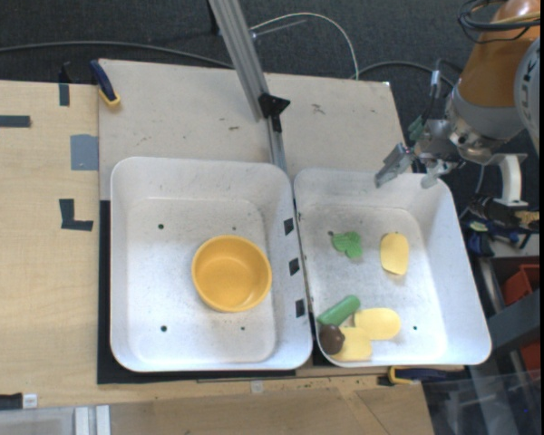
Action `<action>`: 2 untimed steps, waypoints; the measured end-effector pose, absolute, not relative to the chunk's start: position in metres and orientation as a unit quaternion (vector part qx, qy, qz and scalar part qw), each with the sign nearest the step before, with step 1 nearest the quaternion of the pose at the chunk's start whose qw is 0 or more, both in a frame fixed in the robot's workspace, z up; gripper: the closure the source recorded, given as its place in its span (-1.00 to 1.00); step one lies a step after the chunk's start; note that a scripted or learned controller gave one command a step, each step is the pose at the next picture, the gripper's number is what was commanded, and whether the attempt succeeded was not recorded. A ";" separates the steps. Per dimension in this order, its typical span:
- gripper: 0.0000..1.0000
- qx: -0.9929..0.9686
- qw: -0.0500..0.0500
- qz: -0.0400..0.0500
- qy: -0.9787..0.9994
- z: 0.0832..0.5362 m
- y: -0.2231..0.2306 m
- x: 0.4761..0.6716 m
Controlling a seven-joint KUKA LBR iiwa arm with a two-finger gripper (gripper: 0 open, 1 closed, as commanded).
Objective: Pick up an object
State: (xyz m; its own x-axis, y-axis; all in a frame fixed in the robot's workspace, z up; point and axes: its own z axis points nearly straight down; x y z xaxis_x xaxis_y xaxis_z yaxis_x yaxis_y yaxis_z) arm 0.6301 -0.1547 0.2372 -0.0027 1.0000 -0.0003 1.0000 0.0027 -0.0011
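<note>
A pale wooden surface (pixel 36 207) spreads to the left, marked with grey tape pieces (pixel 84 151). A beige board (pixel 199 107) lies at the far side, with a blue and yellow clamp (pixel 105 84) on its left corner. Dark carpet floor (pixel 118 12) runs beyond, crossed by cables (pixel 335 30). A slanted metal post (pixel 240 43) rises from the middle.

no readable text, label or number anywhere

Even, bright overhead light, soft shadows, white bins (pixel 140 184) mildly glaring; sharp overall, slight softness at the arm (pixel 494 80).
</note>
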 end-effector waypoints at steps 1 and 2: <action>-1.00 -0.706 0.000 0.001 -0.708 0.237 -0.155 0.630; -1.00 -0.707 0.002 0.002 -0.707 0.189 -0.163 0.628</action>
State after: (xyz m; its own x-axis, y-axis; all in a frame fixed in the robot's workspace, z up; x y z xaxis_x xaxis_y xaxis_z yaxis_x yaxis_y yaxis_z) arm 0.6277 -0.1625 0.1891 -0.0009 1.0000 -0.0008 1.0000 0.0009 -0.0060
